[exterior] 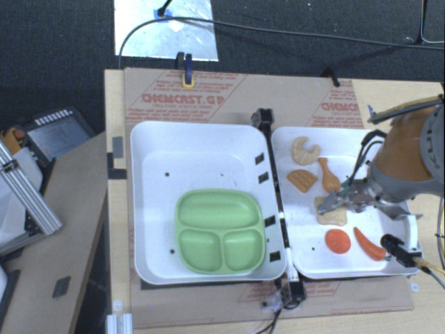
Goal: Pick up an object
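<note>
My gripper (329, 202) is low in the right bin (389, 271), its tip right over the top edge of a beige toast-shaped piece (334, 218). Just above the tip lies an orange-brown drumstick (328, 175). An orange ridged wedge (302, 180) sits to the left, and a pale curved piece (304, 149) lies at the back. A red round slice (338, 241) and an orange-red carrot-like piece (369, 244) lie near the front wall. Nothing is lifted off the bin floor.
The left bin (153, 145) holds a green divided plate (220, 229). Black clips (264, 119) join the bins along the shared wall. The arm's grey body with its orange band (410, 148) covers the right bin's far right side.
</note>
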